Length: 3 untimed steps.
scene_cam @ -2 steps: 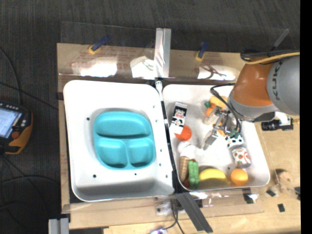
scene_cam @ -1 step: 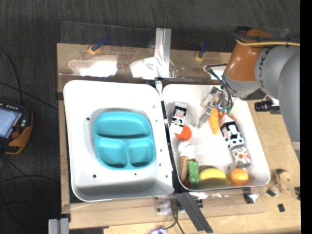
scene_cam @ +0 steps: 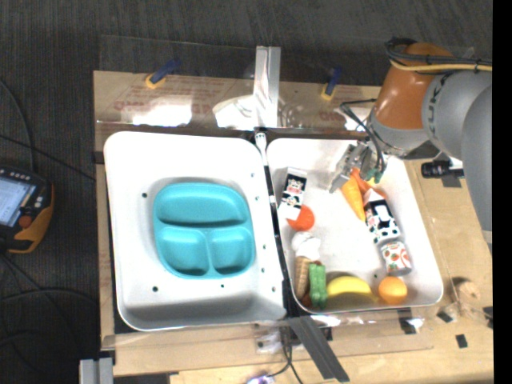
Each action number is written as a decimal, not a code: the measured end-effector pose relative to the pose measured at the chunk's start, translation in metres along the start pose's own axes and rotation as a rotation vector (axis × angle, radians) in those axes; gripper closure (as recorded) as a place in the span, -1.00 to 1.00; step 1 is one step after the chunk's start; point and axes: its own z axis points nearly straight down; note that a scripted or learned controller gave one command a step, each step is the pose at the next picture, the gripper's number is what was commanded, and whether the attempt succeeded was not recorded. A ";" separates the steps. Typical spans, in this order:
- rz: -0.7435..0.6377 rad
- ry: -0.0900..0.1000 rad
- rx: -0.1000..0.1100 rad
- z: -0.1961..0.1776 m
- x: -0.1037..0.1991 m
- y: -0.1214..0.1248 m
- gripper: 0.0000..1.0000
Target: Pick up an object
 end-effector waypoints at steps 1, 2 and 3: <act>0.006 0.016 -0.005 -0.084 0.062 0.054 1.00; 0.074 0.015 -0.003 0.007 0.026 0.034 1.00; 0.341 0.004 -0.012 0.008 0.042 0.018 1.00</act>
